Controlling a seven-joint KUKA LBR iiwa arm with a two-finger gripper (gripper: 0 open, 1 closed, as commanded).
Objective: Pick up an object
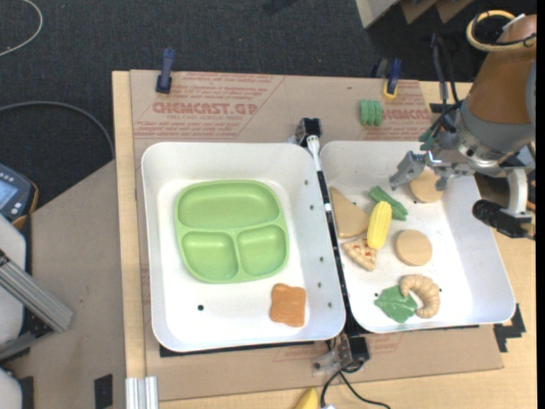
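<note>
**Bench contents, two bins and arm**

Cardboard sheet (255, 100), printed in red, spread under both bins and clamped at the far edge by two blue clips (164, 69).

Left white bin (162, 254). Holds a green divided plate (231, 230) with three compartments, lying flat near the bin's centre. Also an orange toy piece (289, 304), waffle-like, in the near right corner, apart from the plate.

Right white bin (485, 254), touching the left bin along a shared edge. Holds the toy food listed below.

KUKA arm (502, 75), grey with orange band, reaching in from the right over the far right corner of the right bin.

Gripper (417, 167), low over the far part of the right bin, fingers spread apart, nothing between them. Just beside a round tan piece (423, 187) partly hidden under the wrist.

Tan wedge, bread-like (345, 216), against the left wall of the right bin.

Yellow corn cob (379, 224), upright in view, overlapping the wedge's edge; a green pepper-like piece (390, 201) touching its far end.

Round tan cookie (413, 247), just right of the corn.

Pizza slice (361, 253), near the corn's near end.

Curled shrimp-like piece (422, 293), resting on a green leaf (393, 303), near the front wall.

Green ridged item (370, 112), outside the bins, on the cardboard.
</note>
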